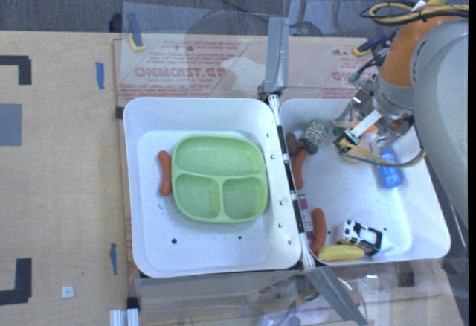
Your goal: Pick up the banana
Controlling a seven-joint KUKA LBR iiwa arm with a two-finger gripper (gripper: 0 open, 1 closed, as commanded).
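Here, the banana lies flat along the near edge of the right bin, close to that bin's near left corner. A small black-and-white toy sits just behind it, touching or nearly touching it, and a sausage stands lengthwise just to the banana's left, against the divider between the bins.

The gripper hangs over the far part of the right bin — well apart from the banana. Cables and wrist hardware crowd the tool, so its state cannot be told. A blue object lies in the bin just near of the gripper. A green-and-grey can rests at the far left of the same bin, with a second sausage beside it along the divider.

The left bin holds a green three-compartment plate at its centre — a third sausage lies just off the plate's left rim.
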